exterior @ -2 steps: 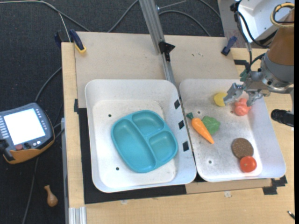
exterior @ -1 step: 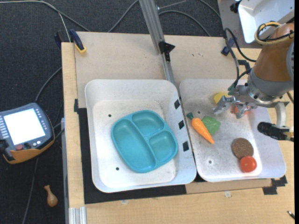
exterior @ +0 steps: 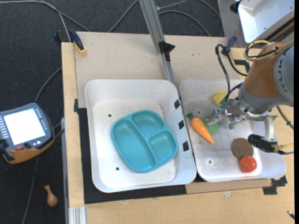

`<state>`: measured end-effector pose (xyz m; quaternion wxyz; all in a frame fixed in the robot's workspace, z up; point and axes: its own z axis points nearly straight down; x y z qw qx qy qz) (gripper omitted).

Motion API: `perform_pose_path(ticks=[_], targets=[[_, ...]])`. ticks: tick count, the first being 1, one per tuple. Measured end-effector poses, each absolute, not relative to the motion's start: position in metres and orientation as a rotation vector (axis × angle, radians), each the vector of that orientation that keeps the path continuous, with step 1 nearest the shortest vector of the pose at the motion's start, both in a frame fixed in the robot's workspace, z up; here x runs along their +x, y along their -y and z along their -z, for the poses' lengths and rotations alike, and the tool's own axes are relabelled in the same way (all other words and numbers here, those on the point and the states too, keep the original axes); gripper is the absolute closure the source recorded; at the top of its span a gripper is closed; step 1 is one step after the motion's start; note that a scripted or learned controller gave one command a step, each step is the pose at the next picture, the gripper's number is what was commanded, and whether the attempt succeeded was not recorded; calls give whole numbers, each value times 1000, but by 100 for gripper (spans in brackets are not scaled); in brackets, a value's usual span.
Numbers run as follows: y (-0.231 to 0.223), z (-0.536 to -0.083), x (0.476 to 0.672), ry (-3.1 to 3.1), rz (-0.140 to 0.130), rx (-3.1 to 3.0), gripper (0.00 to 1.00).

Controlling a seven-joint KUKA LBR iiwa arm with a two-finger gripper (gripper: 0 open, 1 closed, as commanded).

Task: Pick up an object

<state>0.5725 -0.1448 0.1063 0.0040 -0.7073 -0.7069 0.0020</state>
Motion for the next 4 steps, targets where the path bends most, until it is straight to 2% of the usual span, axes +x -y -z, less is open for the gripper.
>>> perform_pose_path(ticks=[1, 3, 4], targets=[[145, -121, 576, 2221, 3, -2222, 100], [137, -241, 593, 2230, 8, -2224, 100], [137, -264, 594, 2226, 4, -2222, 100]])
